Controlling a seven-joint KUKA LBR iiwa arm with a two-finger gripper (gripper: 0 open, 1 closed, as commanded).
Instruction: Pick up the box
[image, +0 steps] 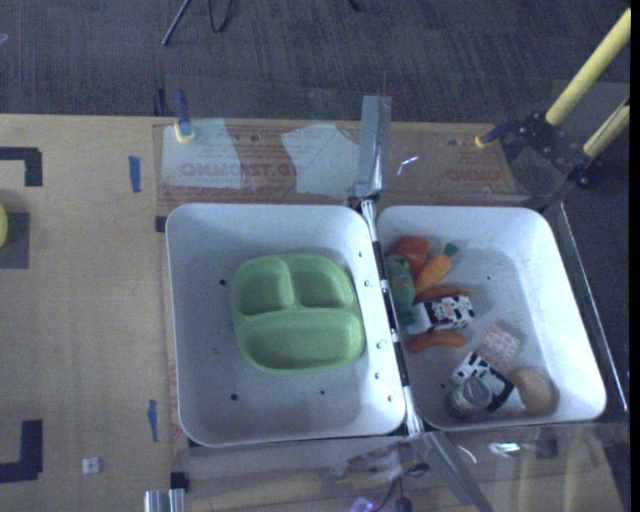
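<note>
The small pale box (500, 343) lies in the right bin (560, 262), near its middle, just above a brown potato (534, 391). A green divided plate (297, 312) sits in the left bin (200, 250). The gripper's state I cannot tell.

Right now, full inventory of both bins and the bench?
Shallow white bins: 2, white, side by side; left, right.
Green divided plastic tray: 1, green, middle of left bin.
Small flat pinkish box: 1, pale pink, right bin, centre-right.
Orange carrot-shaped toy: 1, orange, right bin, upper left.
Black-and-white spotted item: 1, right bin, left side.
Tan rounded potato-like item: 1, tan, right bin, lower right.
Blue tape strips: several, blue, wooden bench.
</note>
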